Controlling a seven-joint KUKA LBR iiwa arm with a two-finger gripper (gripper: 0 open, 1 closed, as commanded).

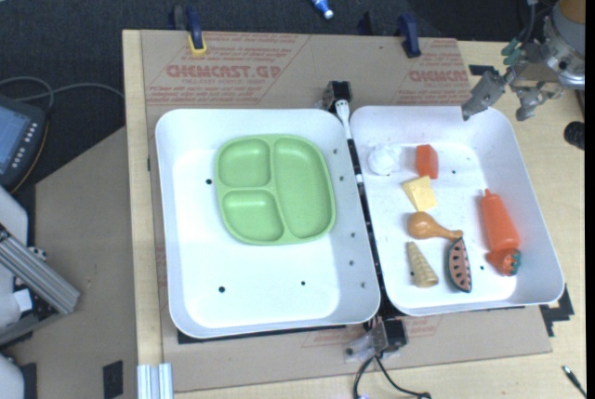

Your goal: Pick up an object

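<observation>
The right white bin (535,202) holds several toy foods: a white round piece (381,160), a small orange-red block (426,161), a yellow cheese wedge (420,194), a tan drumstick (428,226), an ice-cream cone (422,264), a watermelon slice (458,264) and a long orange carrot (499,228). My gripper (505,99) hangs at the upper right, over the bin's far right corner, well above the items. Its two grey fingers are spread apart with nothing between them.
The left white bin (186,202) holds a green divided plate (276,189). Blue clamps (194,28) grip the cardboard board's far edge. A small blue object (319,0) lies on the dark floor beyond the bench.
</observation>
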